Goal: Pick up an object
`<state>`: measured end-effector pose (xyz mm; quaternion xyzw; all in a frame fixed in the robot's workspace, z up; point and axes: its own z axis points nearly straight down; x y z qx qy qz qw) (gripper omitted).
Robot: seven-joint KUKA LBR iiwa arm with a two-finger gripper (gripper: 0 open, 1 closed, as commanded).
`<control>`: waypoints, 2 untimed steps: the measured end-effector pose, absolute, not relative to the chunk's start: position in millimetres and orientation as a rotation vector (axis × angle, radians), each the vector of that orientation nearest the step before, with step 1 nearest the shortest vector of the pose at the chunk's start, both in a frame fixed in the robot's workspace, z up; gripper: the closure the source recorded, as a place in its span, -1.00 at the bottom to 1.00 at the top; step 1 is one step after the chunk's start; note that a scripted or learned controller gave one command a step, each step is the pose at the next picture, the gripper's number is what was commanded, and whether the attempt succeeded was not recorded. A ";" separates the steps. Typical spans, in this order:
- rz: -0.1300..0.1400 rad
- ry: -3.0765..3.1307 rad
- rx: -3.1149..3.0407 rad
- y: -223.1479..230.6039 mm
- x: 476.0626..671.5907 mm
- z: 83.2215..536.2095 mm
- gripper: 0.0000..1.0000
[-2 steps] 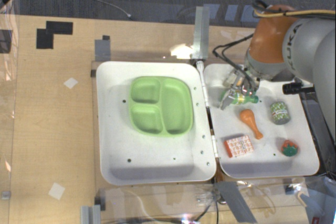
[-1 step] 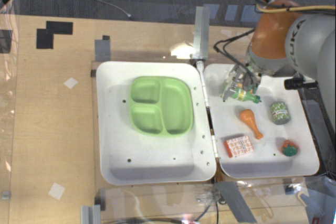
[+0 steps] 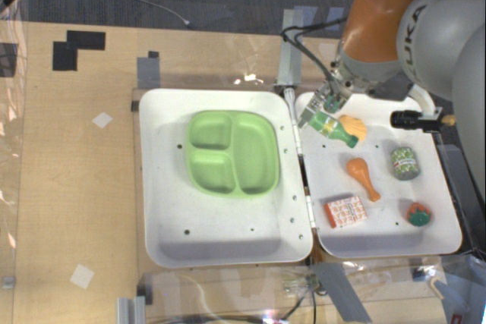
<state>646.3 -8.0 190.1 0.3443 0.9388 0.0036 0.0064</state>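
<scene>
A green sectioned tray sits in the middle of the left bin. In the right bin, the gripper is closed around a green bottle near the bin's far left corner, beside a yellow piece. An orange drumstick lies mid-bin, a red-patterned box toward the near edge, a green ball and a strawberry along the right edge.

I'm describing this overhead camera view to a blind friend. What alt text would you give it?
A grey and orange robot arm reaches from the right, its pincer low over a green bottle in the right white bin. That bin also holds a yellow piece, an orange drumstick, a red box, a green ball and a strawberry. The left bin holds a green divided tray.
</scene>
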 end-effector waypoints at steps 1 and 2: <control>0.008 2.802 1.416 89.5 582.9 185.4 1.00; 0.002 2.454 1.963 136.3 518.6 170.6 1.00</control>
